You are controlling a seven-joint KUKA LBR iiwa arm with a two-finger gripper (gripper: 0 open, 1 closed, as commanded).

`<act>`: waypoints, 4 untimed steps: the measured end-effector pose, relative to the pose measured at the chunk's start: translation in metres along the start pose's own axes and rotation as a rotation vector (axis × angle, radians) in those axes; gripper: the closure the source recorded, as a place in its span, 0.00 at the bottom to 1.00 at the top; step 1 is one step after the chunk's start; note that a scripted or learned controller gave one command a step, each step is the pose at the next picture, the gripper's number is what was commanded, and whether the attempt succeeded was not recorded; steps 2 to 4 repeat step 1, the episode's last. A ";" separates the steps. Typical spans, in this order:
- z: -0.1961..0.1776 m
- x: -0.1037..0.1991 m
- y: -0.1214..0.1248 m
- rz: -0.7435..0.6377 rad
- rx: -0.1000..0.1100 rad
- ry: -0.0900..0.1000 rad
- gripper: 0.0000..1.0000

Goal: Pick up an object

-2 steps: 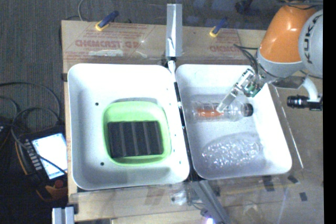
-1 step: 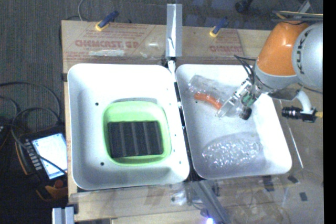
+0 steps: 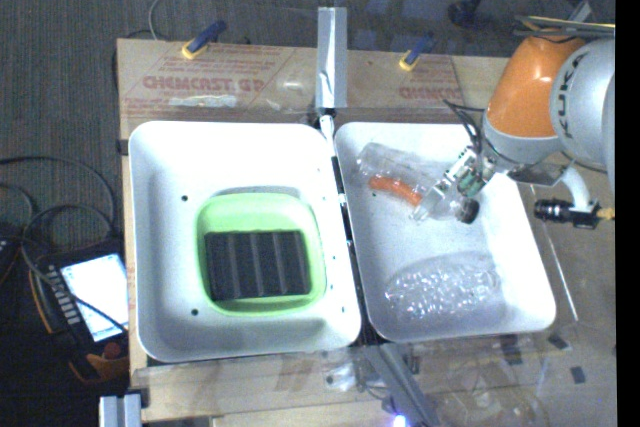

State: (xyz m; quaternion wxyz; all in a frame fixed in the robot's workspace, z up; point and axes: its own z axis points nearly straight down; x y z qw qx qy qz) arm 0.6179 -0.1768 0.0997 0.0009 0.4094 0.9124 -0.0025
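Jaws cannot be read at this slant, whether spread or closed; the gripper (image 3: 466,183) sits low in the right white bin (image 3: 525,245), touching or just beside the clear plastic bottle with an orange insert (image 3: 400,177). It looks light, slick and crushable, so grip across its body. A crinkled clear bag (image 3: 442,283) lies nearer the front.
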 end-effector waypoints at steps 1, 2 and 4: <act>-0.001 0.005 0.021 -0.071 0.014 -0.012 0.00; -0.001 0.005 0.021 -0.071 0.014 -0.012 0.00; -0.001 0.005 0.021 -0.071 0.014 -0.012 0.00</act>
